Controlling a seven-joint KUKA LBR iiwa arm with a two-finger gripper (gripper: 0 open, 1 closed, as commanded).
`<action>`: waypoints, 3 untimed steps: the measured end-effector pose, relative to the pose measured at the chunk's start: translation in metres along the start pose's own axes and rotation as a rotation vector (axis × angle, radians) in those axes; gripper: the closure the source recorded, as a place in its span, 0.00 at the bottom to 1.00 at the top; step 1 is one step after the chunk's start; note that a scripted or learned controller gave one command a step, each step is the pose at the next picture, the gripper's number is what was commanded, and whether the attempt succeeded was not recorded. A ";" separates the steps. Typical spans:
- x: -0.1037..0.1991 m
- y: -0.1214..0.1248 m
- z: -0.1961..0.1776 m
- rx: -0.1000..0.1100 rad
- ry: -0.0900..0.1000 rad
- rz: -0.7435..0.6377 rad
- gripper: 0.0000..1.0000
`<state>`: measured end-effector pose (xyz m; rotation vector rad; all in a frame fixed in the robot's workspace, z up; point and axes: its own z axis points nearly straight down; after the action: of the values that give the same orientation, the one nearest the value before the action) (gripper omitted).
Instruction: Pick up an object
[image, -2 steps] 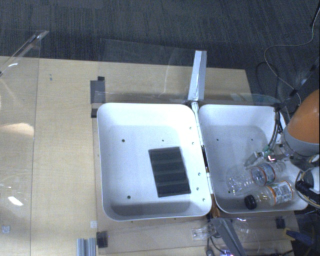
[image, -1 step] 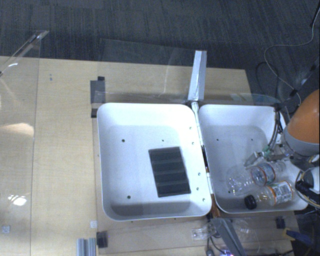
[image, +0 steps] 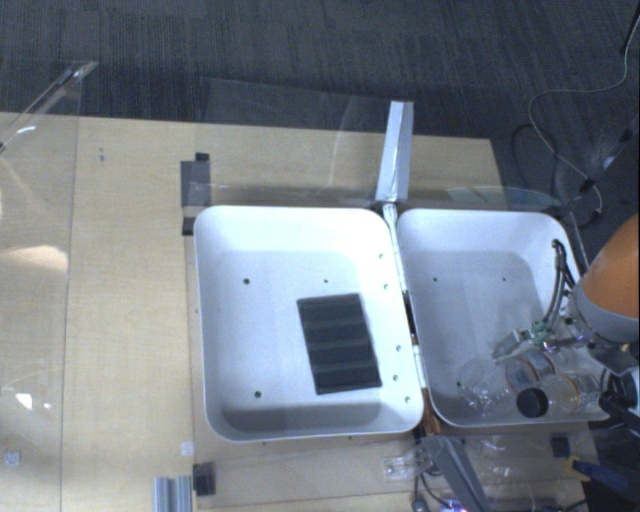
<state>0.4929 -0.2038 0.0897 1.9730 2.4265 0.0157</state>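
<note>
One ridged black slab (image: 340, 344) alone, left bin (image: 220, 300).

Left bin (image: 225, 300): floor open on all sides of one flat dark ribbed pad (image: 339, 343) lying right of centre; approach from above unobstructed. Right bin (image: 450, 250): upper and left floor clear. Lower right corner crowded by the arm (image: 610, 290), its gripper (image: 535, 365), and clear plastic items (image: 480, 385) just beside it. A raised rim divides the bins.
</note>
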 end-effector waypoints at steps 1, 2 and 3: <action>0.000 0.004 -0.012 -0.010 -0.003 -0.001 1.00; 0.074 0.050 -0.056 0.010 0.003 0.024 1.00; 0.096 0.087 -0.091 0.011 0.004 -0.013 1.00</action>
<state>0.5568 -0.0923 0.1819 1.9637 2.4470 0.0056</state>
